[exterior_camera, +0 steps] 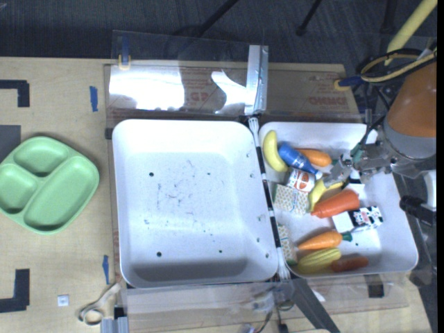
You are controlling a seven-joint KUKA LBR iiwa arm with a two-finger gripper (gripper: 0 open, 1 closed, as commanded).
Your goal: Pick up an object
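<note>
Presently catalogued: right bin, white and shallow, holding a heap of toy food; left bin beside it. Arm, grey with an orange band, enters from the right and bends over the right bin's upper right part. Gripper, seen low over the heap near the bin's upper middle, partly masked by its own wrist parts; whether it is released, clenched or grasping anything cannot be told from this angle. Contents, upper to lower: yellow banana, curved, lying along the bin's left wall; blue bottle just beside it; small orange piece touching the bottle; red-and-white can; patterned packet; large carrot, long axis running left-right with a slight upward tilt to the right; black-and-white carton; second carrot; yellow corn-like piece; red item at the lower wall. Key relation: the large carrot lies just below and slightly left of the gripper, nearest of the sizeable items, so a short descent toward the lower left would likely reach it, closing across its short width. Outside the bins: green divided plate, well apart at far left.
</note>
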